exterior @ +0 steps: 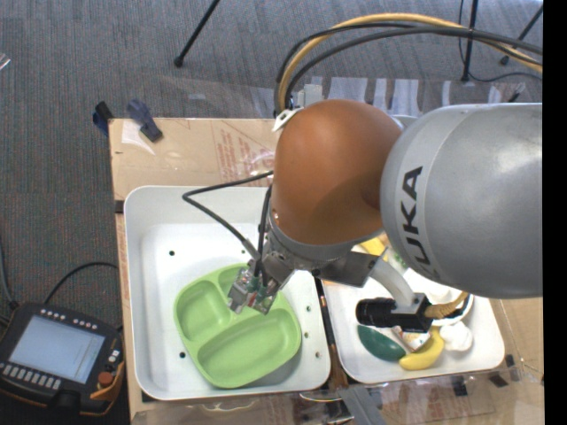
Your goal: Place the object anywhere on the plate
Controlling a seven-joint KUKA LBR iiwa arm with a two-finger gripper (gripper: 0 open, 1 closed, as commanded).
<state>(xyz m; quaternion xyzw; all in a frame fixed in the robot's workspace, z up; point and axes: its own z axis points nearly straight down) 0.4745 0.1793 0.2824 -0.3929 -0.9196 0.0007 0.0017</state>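
Note:
A light green divided plate [235, 339] lies in the left white bin [151, 237], towards its front. My gripper [251, 297] hangs low over the plate's upper right part, near the ridge between its compartments. The big orange and grey arm covers everything above the gripper. A small greenish patch shows at the gripper's tip, too blurred to name.
The right bin [492, 348] holds a yellow banana [423, 354], a dark green rounded object [381, 343] and a white object [457, 335], partly hidden by the arm. A teach pendant [58, 352] lies on the floor at the left. Brown cardboard [195, 149] lies behind the bins.

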